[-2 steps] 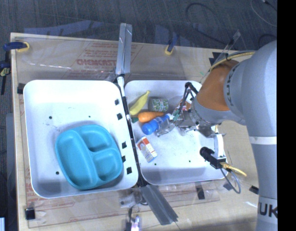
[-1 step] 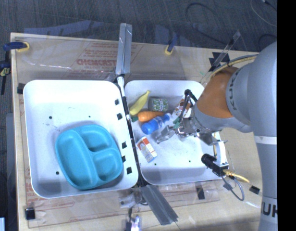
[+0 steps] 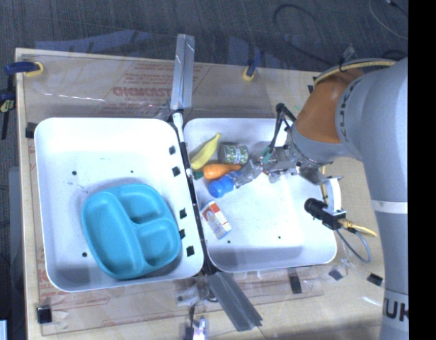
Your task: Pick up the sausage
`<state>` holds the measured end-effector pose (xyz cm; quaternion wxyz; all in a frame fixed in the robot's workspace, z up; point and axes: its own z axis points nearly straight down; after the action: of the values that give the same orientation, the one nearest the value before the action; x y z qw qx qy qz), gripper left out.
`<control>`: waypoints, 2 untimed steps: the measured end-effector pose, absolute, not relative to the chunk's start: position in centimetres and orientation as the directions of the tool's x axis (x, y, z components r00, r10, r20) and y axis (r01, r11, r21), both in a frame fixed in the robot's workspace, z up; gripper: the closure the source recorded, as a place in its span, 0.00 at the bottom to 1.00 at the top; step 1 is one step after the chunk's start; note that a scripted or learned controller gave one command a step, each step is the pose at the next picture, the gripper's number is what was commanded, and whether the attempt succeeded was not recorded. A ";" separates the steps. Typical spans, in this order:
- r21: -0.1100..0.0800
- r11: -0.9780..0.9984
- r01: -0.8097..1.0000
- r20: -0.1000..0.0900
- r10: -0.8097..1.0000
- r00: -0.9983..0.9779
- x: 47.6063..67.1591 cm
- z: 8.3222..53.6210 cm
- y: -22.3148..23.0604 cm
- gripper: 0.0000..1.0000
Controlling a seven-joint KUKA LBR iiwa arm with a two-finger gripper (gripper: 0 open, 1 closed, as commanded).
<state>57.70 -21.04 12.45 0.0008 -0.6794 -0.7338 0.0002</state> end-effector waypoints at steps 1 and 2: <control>0.009 0.043 0.999 -0.010 0.999 -0.043 61.9 9.8 -17.3 0.00; -0.042 0.089 0.995 0.022 0.996 -0.088 65.0 8.9 -20.5 0.00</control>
<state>64.95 -20.52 8.86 0.0224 -0.6747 -0.7377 0.0081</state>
